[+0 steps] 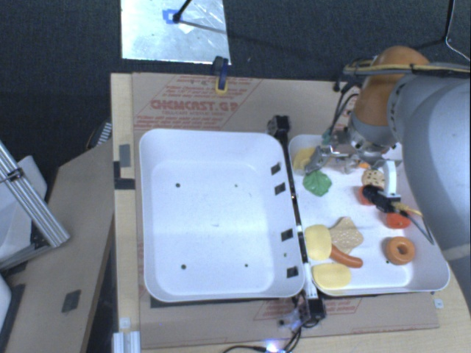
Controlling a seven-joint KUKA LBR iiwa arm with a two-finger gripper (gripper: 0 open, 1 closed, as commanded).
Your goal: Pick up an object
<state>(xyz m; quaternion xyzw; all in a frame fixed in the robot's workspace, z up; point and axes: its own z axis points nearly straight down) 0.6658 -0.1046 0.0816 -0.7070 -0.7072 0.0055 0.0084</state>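
The arm (434,160) reaches over the right bin (430,274), the landmark here, with the left bin (213,212) beside it bare. The gripper (324,160) hangs at the right bin's far-left corner, just above a green piece (318,184); whether it is spread or closed cannot be told. Nothing looks lifted, so the pick remains. A yellow piece (318,241), cracker (346,234), sausage (346,257) and doughnut (399,250) lie along the right bin's near side.
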